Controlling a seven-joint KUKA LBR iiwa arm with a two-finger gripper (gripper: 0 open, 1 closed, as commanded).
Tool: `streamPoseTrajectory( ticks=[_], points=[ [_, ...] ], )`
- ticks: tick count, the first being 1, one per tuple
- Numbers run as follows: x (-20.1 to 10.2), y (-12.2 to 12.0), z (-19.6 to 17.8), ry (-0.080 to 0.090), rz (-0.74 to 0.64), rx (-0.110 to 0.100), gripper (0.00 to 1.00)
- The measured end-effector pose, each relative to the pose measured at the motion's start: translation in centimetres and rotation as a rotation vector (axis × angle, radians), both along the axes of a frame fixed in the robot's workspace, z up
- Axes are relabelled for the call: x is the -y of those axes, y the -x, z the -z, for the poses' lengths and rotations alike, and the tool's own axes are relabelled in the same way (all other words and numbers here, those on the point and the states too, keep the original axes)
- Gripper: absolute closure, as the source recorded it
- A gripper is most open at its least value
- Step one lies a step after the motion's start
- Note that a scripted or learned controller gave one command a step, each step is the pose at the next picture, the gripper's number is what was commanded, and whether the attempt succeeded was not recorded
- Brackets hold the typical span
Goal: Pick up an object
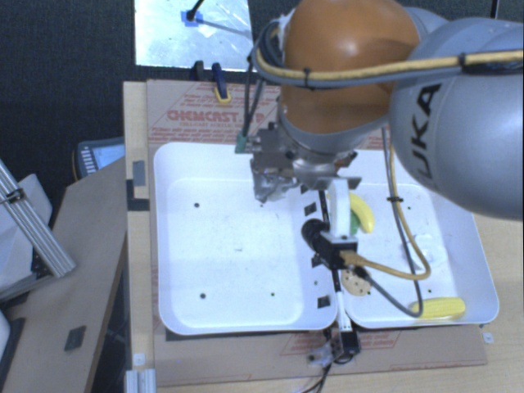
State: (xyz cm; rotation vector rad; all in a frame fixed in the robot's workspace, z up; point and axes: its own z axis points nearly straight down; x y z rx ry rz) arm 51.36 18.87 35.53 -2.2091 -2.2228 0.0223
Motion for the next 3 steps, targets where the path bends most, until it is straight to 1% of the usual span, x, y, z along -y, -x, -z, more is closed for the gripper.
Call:
streamPoseTrajectory(
  ticks=[1, 2, 3],
  points=[
    [-2.2, 2.8, -8.5, -0.010, -0.002, 0.024, 1.00],
    [-2.2, 2.7, -13.9, -0.009, 0.000, 0.023, 1.00],
    [-4.6, -7.9, -18.1, -0.007, 0.006, 0.025, 1.00]
  ],
)
